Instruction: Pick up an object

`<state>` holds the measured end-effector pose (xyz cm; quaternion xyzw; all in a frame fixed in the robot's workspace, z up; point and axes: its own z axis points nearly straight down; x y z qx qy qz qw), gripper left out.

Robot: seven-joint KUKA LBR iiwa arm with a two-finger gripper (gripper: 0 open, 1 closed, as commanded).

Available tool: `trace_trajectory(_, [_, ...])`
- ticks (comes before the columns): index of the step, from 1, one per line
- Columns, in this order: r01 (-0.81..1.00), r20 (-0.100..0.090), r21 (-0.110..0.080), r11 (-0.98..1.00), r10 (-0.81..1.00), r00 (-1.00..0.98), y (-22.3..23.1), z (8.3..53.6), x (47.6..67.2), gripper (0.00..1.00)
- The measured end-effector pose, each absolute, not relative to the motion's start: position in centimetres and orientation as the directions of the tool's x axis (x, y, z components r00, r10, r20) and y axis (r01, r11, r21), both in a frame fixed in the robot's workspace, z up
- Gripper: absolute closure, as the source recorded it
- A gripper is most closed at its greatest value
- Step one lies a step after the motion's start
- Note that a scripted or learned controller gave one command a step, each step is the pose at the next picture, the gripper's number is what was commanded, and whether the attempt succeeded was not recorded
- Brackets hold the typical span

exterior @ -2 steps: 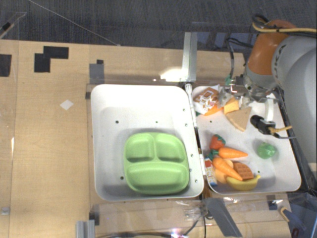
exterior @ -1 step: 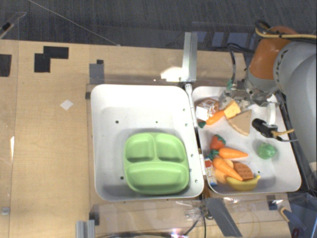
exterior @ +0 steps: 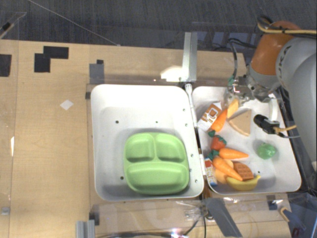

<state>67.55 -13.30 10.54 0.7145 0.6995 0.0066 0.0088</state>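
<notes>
Gripper [exterior: 237,94] fingers sit low at the far edge of the right bin [exterior: 292,175], under the grey arm [exterior: 297,63] with its orange band, which reaches in from the right; whether they are spread or closed cannot be made out, and nothing can be seen between them.

By size, the left bin [exterior: 104,108] comes first, and it carries a green divided plate [exterior: 156,162] lying flat toward its near side. The right bin holds a cluster of toy foods. A tan bread slice [exterior: 241,122] lies near the far side, just below the gripper. Beside it, a long carrot [exterior: 221,118] leans slantwise, its upper tip close to the gripper, and it partly overlaps a small white and brown carton [exterior: 210,114] against the bin's left wall. Nearer the camera, a strawberry [exterior: 217,143] sits above two more carrots [exterior: 229,161], which touch each other. A yellow banana [exterior: 242,182] curves along the near wall, with a brown biscuit [exterior: 243,170] resting on it. A small green ball [exterior: 266,150] lies apart on the right side of the bin.
</notes>
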Motion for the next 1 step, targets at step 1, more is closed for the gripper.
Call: trace_trajectory(1, [1.000,0.001,0.008,0.030,1.000,-0.030,-1.47,18.75,67.03,1.00])
